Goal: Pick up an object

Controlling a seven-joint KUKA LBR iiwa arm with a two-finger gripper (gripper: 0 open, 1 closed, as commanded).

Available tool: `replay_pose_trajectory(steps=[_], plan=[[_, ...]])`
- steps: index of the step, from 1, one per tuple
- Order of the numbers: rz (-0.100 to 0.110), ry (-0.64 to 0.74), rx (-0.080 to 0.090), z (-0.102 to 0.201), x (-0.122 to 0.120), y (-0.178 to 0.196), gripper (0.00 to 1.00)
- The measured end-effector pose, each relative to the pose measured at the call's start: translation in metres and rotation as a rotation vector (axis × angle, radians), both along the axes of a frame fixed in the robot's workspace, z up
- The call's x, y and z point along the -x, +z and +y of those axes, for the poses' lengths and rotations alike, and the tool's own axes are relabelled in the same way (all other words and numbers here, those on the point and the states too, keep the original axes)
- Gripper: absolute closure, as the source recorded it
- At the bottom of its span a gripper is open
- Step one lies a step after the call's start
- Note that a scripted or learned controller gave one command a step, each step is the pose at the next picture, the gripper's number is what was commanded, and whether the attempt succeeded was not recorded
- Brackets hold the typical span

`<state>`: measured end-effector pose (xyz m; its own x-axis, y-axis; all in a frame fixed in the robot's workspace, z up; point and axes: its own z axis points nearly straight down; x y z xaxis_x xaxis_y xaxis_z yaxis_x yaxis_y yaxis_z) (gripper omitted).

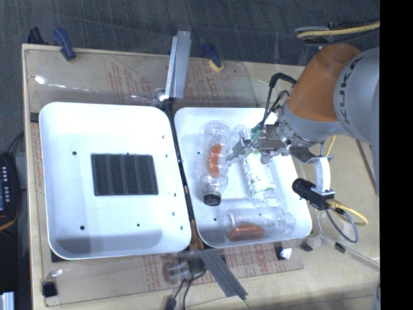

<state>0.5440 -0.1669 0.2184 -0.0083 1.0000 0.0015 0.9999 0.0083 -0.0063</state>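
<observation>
While poised over the right bin (193, 173) from the right, arm (335, 95) hangs low with gripper (255, 144) just above the upper end of the labelled bottle (258, 179). Lies below the gripper, long axis running up-down in view, slightly tilted. Orange bottle (215, 163) just left, roughly parallel; third bottle (258, 223) crosswise near the bin's lower wall. Finger state: cannot tell; nothing seen gripped.

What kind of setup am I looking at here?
Likely a lab bin-picking test bench: two white bins clamped to a board, clear plastic bottles in the right one, and a KUKA arm reaching in.
</observation>
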Motion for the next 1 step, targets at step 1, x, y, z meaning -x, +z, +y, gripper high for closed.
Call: replay_pose_trajectory(steps=[1], plan=[[-0.001, 0.064, 0.001, 0.0184, -0.0321, -0.1219, 0.0]])
